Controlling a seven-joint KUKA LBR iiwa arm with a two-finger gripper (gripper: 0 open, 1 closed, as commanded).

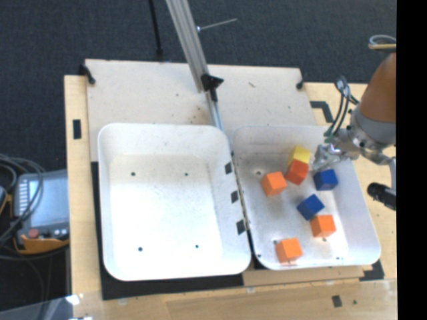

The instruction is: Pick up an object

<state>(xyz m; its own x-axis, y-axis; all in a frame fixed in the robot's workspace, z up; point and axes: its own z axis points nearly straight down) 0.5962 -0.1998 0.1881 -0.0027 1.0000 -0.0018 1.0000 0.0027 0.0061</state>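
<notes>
Gripper [325, 156] low in right bin [353, 245] at its two o'clock corner, among red block [297, 171], yellow block [301, 155] and blue block [325, 179] (finger state cannot be told). Nothing visibly held.

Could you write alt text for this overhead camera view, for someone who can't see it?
A robot arm reaches from the right into the right-hand white bin, its gripper down among seven small blocks: three orange, one red-orange, one yellow and two blue. The left-hand white bin sits beside it on a wooden bench, and a metal pole slants across the top.
</notes>
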